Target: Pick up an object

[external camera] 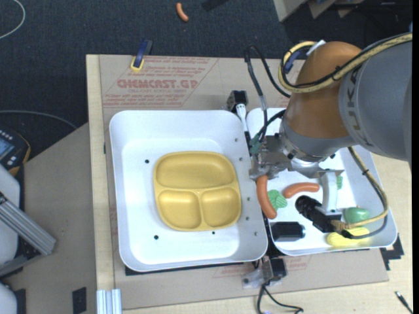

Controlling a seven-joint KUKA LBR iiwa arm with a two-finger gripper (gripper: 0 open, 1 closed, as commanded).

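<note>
Gripper [263, 165] sits at centre-right of the frame, low over the left edge of the right bin [314, 246], just beside the wall it shares with the left bin [124, 175]. How far it is open cannot be told, as the wrist and cabling cover it from above. Nothing is seen in its grasp.

Nearest candidate: an orange sausage [264, 197] lying lengthwise directly below the gripper in the frame, close against the bin's left wall. Judgement: the step in hand is the descent onto this piece.

Recommendations for the step:
- Close across the sausage's narrow width, at mid-length, not along its axis.
- Keep clear of the bin wall. With so little room on that side, a jaw may land on the rim.
- Keep off the green piece [278, 200] touching the sausage on its right, or both may lift or scatter.
- Lift straight up before any sideways travel.

Materials and shapes noted:
- Sausage: smooth, rounded, slightly curved, apparently a plastic toy. Likely to roll or squirt out under an off-centre squeeze.
- Second sausage [301, 189]: same make, lying crosswise to the right.
- Black block [287, 231]: flat-sided, matte, lower in the bin.
- Yellow item [340, 239]: glossy and curved, at lower right.
- Both bins: shallow, white, smooth, with rounded corners.
- Yellow divided plate [196, 190]: three compartments, glossy moulded plastic, in the left bin and well apart from the work.
</note>
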